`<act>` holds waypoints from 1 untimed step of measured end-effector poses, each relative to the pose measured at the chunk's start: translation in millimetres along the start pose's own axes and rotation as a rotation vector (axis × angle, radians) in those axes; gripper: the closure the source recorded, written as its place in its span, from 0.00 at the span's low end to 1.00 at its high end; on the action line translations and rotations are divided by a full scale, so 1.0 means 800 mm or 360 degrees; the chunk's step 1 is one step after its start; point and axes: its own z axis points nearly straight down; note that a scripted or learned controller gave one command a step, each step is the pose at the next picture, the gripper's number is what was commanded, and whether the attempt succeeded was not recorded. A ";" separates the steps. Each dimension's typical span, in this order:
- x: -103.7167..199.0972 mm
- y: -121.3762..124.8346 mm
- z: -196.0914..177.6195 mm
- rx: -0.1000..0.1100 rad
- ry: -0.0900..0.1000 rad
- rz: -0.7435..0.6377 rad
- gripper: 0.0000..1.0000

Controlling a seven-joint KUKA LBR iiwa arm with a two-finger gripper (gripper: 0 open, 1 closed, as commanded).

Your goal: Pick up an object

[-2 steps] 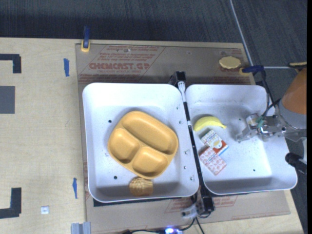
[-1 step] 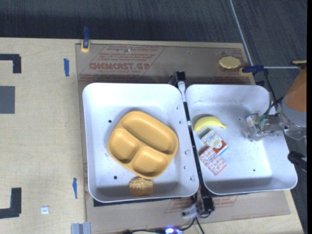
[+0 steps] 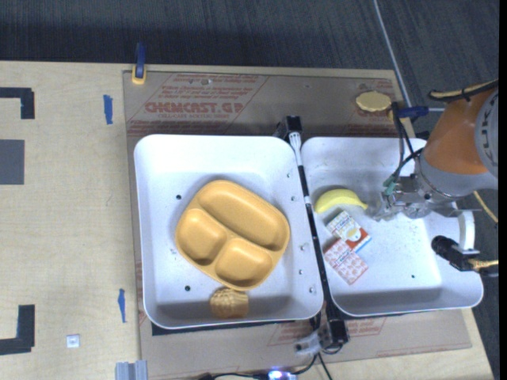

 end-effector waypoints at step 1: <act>-0.064 -0.079 -0.053 0.0006 0.0002 0.0005 1.00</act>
